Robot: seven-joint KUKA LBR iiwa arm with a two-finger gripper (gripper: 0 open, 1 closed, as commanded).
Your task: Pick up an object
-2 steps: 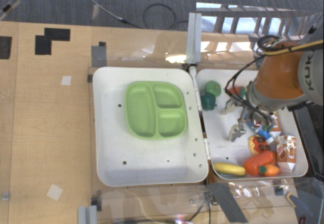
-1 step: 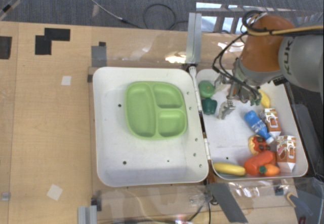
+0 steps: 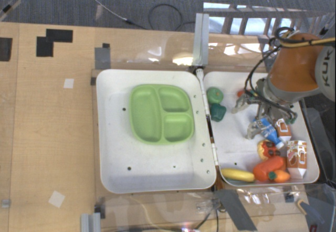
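- The arm (image 3: 296, 65) reaches in from the right and hangs over the right bin (image 3: 231, 144), its orange band above the wrist
- The gripper (image 3: 253, 115) is low inside that bin, its two metal fingers (image 3: 242, 102) spread apart, one towards the bin's middle and one nearer the lower right; the jaws stand open with nothing between them
- A blue and white packet (image 3: 269, 130) lies just beside the lower finger, touching or nearly so; its long axis runs diagonally, from upper left down to lower right
- Below it sits a small orange and dark toy (image 3: 268, 149), and beneath that an orange carrot-like piece (image 3: 270, 169) lying roughly left to right
- A yellow banana (image 3: 237, 175) rests along the bin's near wall, its long axis almost level, pointing left and right
- Two small cartons (image 3: 296, 155) stand near the bin's right wall
- Two green objects (image 3: 215, 102) lie against the bin's left wall, one above the other
- The left bin (image 3: 115, 173) holds a green divided plate (image 3: 160, 114), well apart from the gripper
- Both bins sit side by side on the wooden worktop (image 3: 47, 136)
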